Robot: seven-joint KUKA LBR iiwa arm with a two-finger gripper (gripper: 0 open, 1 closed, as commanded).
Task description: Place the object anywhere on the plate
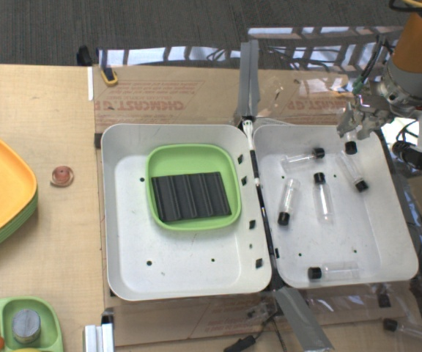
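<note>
Above right bin's far corner — tool, grip unclear.

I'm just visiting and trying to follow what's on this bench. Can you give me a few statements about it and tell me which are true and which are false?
1. The green plate sits in the left bin. True.
2. A dark ridged slab lies on the green plate. True.
3. The clear tubes with black caps lie in the left bin. False: the tubes, such as this one, lie scattered in the right bin.
4. A tube already rests on the green plate. False: the plate bears the ridged slab alone.
5. The claw hovers over the green plate. False: it is at the right bin's far edge.
</note>
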